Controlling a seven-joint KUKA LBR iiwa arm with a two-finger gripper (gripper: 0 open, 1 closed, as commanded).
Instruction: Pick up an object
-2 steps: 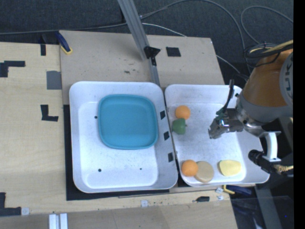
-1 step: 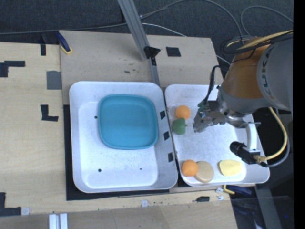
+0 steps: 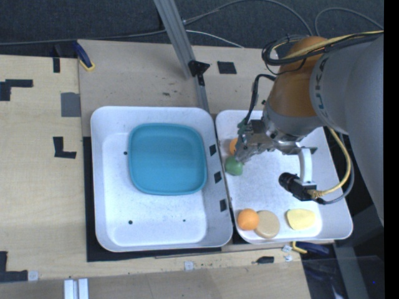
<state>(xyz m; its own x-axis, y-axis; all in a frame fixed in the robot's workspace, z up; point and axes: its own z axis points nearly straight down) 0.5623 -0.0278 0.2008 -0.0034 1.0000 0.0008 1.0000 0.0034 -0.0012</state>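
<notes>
Green ball (image 3: 234,166) is the likeliest target, judging by where the gripper (image 3: 244,149) hangs: it lies in the right bin (image 3: 274,195), hard against that bin's left wall, with the gripper's tip just above and touching or nearly touching it. An orange piece (image 3: 232,145) peeks out just far of the ball, half hidden by the gripper. Whether the jaws are spread or closed cannot be made out from this slant, and nothing can be seen clamped between them, so I would not count the ball as held.

Along the near edge of the right bin sit an orange ball (image 3: 248,219), a tan disc (image 3: 268,223) touching it on the right, and a yellow piece (image 3: 301,218) a little further right. The left bin (image 3: 106,185) holds a blue plate (image 3: 167,157), lying flat, well apart from the arm.

As a judgement: the reach looks done, the arm (image 3: 299,92) being down in the bin over its object. The grasp itself is unconfirmed, and the lift clear of the bin is not yet done. The ball's place against the wall may leave little room for a finger on that side, so a slip or a miss seems possible.
</notes>
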